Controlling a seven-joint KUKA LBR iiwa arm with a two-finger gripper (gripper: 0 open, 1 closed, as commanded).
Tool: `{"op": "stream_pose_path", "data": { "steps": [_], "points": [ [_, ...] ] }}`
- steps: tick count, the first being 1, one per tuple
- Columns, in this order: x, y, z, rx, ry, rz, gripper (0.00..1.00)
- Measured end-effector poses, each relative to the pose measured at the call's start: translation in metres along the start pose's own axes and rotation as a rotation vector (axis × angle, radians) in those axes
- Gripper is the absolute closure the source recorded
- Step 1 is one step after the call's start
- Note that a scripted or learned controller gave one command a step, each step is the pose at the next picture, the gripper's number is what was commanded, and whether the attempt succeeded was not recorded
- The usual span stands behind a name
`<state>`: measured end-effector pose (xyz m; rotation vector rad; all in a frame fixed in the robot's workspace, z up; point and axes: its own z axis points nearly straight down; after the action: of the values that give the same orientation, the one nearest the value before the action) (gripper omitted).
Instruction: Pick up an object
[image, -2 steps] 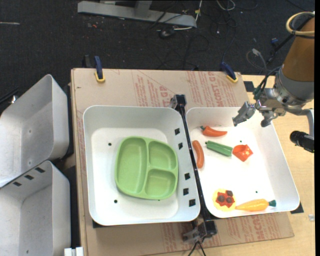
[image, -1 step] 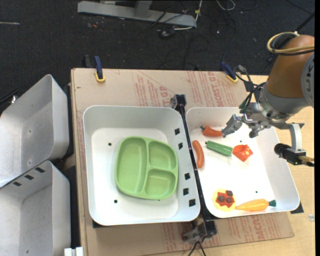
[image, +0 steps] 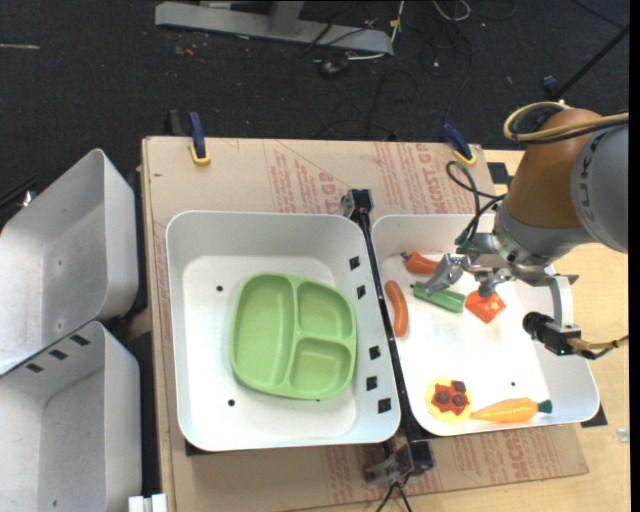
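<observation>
Green and oblong, a toy piece (image: 441, 297) is lying in the right bin (image: 570, 385), just beneath the fingers (image: 466, 273). Whether they are clenched, I cannot tell. An orange block (image: 485, 306) is sitting just beside them.

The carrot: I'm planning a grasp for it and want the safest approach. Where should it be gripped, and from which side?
Likely best from straight above, closing across the thick middle of the carrot. It lies flat and lengthwise along the right bin's near wall, so that side is crowded. The green stem end looks too thin. The round yellow toy lies just left of its tip, so stay mid-body.
</observation>
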<state>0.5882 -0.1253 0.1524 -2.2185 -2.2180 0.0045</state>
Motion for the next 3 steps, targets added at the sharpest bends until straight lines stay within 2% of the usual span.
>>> {"op": "stream_pose_path", "data": {
  "steps": [1,2,3],
  "points": [
    [0.001,-0.001,0.054,0.0,0.0,0.0,0.0],
    [0.0,0.001,0.04,-0.006,-0.002,0.001,1.0],
    [0.001,-0.002,-0.023,-0.01,-0.002,-0.002,1.0]
  ]
}}
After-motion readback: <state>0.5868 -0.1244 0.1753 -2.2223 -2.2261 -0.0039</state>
